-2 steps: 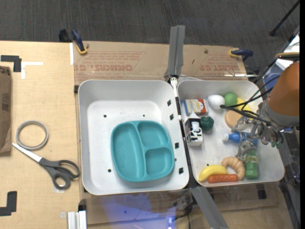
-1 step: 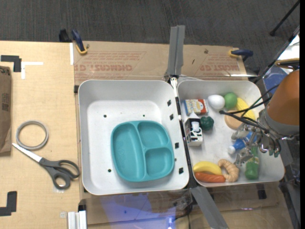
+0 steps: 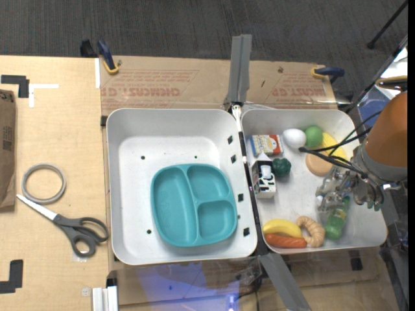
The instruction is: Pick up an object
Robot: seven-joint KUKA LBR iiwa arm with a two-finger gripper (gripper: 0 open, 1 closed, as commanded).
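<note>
Green bottle (image 3: pixel 336 226) under end effector (image 3: pixel 334 199), finger state unclear, mirrored "CHEMICAL GR" cardboard (image 3: pixel 150 87) behind bins

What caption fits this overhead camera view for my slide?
Gripper lowered over a green toy in the right bin; teal divided plate sits in the left bin.

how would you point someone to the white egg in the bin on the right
Start at the right-hand white bin, the one crowded with toy food. Along its far wall, beside the small white carton, lies the smooth white egg, the only plain white rounded piece, with a green ball beside it.
</note>
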